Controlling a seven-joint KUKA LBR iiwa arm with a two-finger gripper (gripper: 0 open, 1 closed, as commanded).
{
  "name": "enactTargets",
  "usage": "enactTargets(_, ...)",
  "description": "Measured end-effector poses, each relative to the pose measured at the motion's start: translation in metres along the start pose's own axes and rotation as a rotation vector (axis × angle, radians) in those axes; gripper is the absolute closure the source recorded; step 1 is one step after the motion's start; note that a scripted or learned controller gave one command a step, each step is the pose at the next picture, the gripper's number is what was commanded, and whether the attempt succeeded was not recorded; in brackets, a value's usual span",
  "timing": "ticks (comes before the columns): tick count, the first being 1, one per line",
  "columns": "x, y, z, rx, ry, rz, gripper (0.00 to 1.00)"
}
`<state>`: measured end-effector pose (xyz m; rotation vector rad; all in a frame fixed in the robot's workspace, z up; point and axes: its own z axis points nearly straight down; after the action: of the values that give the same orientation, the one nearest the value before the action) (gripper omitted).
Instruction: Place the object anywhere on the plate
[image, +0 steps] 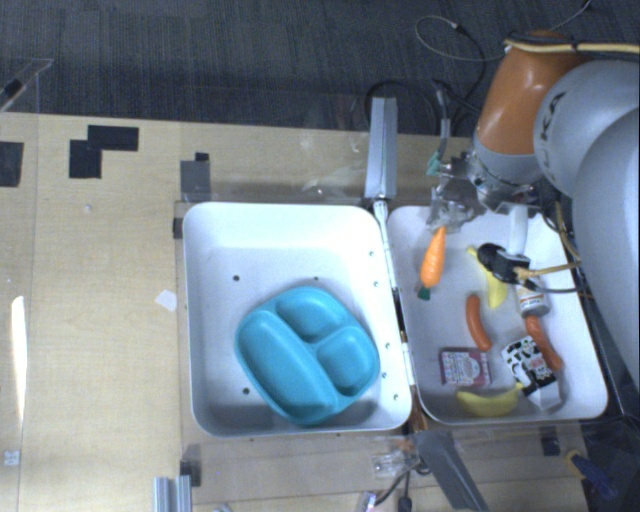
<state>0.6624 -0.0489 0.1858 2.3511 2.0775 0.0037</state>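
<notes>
A blue divided plate (305, 352) lies in the left white bin (215, 240), toward its front. My gripper (447, 214) is over the back left corner of the right bin (585, 400). An orange carrot (432, 260) hangs straight down from it, its thin tip caught between the fingers and its green end lowest. The carrot is to the right of the wall between the two bins, well apart from the plate.
The right bin holds a red sausage (478, 322), a second sausage (543, 340), a banana (490, 402) at the front, another banana (496, 290), a maroon packet (464, 367) and a black-and-white item (525, 362). A metal post (380, 150) stands behind the divider.
</notes>
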Motion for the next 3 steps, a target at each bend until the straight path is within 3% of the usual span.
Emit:
enactTargets(1, 0.001, 0.008, -0.1, -0.003, 0.001, 0.235, 1.0)
enactTargets(2, 0.003, 0.008, -0.175, -0.002, 0.001, 0.063, 1.0)
enactTargets(3, 0.018, 0.005, -0.118, 0.002, 0.0, 0.155, 1.0)
